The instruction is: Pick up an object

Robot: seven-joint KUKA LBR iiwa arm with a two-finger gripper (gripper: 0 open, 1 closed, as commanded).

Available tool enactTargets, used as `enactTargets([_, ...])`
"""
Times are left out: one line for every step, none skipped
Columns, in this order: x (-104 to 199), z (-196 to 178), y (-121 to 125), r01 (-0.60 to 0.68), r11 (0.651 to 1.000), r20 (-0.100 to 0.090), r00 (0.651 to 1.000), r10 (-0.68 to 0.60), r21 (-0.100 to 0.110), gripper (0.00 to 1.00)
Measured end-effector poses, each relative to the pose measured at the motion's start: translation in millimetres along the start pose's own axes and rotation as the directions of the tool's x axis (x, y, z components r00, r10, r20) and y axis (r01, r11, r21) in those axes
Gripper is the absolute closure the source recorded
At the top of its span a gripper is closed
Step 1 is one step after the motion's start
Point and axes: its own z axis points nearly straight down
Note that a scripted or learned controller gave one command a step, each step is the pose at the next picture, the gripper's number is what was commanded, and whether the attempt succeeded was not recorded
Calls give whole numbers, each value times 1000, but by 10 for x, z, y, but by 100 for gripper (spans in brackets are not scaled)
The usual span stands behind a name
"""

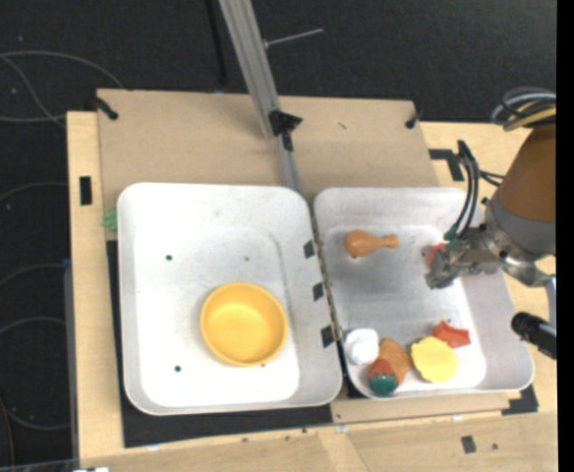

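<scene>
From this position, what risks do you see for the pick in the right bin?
1. The gripper hangs over bare floor of the right bin, between the chicken drumstick and the pile at the front; closing here would likely catch nothing.
2. The white piece, carrot, yellow piece and red piece lie crowded in the front corner, so a grasp may push neighbours or hit the wall.

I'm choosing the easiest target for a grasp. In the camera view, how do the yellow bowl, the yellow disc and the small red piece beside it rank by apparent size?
1. yellow bowl, in the left bin, clearly largest
2. yellow disc, in the right bin
3. small red piece, touching the disc's upper right edge
</scene>
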Motion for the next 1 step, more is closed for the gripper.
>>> enactTargets([433,46,202,-1,1000,0,1000,1,0,100])
